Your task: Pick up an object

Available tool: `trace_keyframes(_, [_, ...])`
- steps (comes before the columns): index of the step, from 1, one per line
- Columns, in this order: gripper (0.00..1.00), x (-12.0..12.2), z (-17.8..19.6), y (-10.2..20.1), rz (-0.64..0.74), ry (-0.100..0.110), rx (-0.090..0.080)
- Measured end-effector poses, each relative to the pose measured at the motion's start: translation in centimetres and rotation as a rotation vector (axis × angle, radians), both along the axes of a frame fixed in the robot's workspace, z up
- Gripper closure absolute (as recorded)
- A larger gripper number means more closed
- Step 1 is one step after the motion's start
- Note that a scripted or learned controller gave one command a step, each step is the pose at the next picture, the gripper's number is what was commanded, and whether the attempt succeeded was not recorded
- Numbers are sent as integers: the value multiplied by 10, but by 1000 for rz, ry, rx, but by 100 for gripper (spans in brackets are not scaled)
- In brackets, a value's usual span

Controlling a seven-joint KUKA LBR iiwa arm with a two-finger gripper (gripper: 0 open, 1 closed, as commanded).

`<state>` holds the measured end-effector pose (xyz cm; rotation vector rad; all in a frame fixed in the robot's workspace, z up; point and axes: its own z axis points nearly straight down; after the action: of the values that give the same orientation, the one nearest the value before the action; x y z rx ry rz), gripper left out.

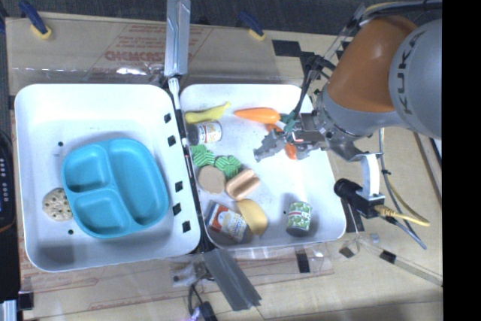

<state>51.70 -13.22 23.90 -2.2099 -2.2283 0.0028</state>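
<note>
Nearest, upright green can [299, 216]; carrot [257, 115] lies lengthwise left-right, tip left.

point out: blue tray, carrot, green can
blue tray [113, 188], camera view, on its central divider.
carrot [256, 115], camera view, mid orange body.
green can [299, 216], camera view, on its label side.

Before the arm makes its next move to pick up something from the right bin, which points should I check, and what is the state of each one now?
1. End effector is over the right bin: ok.
2. Object held: cannot tell; nothing is clearly seen between its tips.
3. A target lies near: ok; the carrot is just above the end effector in the camera view.
4. Target is free of neighbours: ok for the carrot and the green can; not ok for the hot dog, which touches the round cookie.
5. Blue divided plate in the left bin is away from the arm: ok.
</note>
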Motion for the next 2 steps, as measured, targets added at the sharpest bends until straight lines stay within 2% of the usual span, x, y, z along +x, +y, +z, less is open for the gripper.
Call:
trace_keyframes(1, [0, 0, -82, -19, 24, 5, 1])
trace_keyframes(2, [0, -40, -147, -10, 6, -2, 1])
